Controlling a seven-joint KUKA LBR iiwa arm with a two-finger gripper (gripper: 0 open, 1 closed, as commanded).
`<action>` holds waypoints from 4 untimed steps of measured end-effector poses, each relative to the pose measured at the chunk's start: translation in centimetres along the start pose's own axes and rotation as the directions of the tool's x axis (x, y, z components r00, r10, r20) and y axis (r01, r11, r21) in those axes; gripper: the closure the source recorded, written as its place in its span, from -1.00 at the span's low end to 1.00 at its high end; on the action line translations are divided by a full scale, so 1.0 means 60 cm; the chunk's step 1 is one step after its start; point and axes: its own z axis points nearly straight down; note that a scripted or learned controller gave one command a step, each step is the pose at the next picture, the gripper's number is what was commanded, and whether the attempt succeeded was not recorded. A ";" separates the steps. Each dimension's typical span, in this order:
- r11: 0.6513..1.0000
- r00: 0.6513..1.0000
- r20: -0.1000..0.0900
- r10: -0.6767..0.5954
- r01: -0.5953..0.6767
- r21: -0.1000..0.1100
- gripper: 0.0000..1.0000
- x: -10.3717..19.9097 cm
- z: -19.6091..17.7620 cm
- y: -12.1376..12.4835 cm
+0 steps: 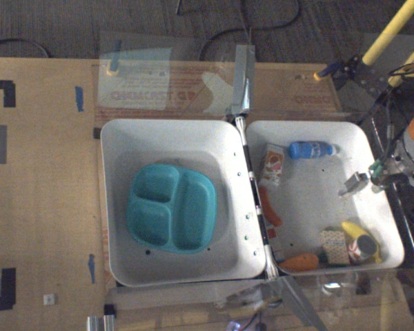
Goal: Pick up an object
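I count two shallow white bins side by side on the brown cardboard-covered tabletop (41,205). The left white bin (117,143) carries one thing: a teal plastic divided plate with three compartments (172,207), lying flat near its middle.

The right white bin (310,205) carries six loose things that I can make out. One blue plastic bottle (310,149) lies on its side near the far wall. One red-and-white packet (273,167) leans against the left wall, and just below it one red elongated piece (270,209) lies along that same wall. At the near edge sit one orange carrot-shaped toy (300,262), one tan patterned block (336,246) and one yellow-and-red can-like item (361,242), the last two touching.

My end effector (357,183) hangs over the right side of that bin, apart from every object; nothing sits between its fingers, and I cannot tell from here whether they are spread or closed.
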 end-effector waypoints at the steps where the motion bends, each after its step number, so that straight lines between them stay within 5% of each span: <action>1: 1.000 1.000 -0.004 0.002 -0.002 0.000 -1.00 -0.005 0.109 -0.082; 2: 0.997 0.997 0.013 -0.080 0.080 -0.015 -1.00 0.021 0.121 -0.072; 3: 0.997 0.997 0.012 -0.078 0.079 -0.020 1.00 0.022 0.104 -0.069; 4: 0.997 0.997 0.012 -0.078 0.079 -0.020 -1.00 0.022 0.104 -0.069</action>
